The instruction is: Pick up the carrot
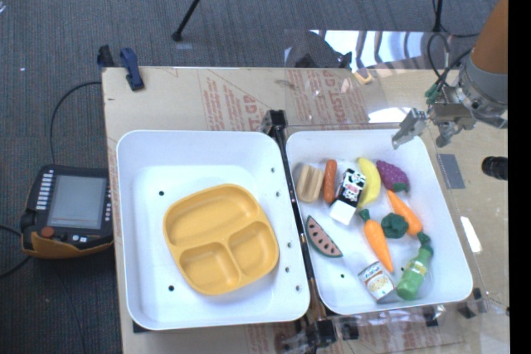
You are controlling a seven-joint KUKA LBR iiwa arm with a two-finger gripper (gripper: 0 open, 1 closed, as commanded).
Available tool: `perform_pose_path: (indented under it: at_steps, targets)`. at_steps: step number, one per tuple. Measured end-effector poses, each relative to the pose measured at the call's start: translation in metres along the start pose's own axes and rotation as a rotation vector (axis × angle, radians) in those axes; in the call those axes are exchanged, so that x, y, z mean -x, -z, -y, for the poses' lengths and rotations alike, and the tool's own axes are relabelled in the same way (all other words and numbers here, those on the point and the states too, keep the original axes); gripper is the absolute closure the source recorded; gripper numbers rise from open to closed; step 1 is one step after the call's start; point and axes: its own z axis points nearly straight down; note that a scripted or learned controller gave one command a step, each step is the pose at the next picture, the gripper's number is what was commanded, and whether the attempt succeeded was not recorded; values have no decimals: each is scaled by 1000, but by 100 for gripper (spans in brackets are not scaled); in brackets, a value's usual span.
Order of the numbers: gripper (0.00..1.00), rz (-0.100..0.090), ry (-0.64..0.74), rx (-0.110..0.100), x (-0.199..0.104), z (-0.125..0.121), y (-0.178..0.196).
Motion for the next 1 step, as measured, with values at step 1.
perform_pose_path:
  at_steps: [1]
  targets:
    - [0,7,252,14,-2,-14,-127]
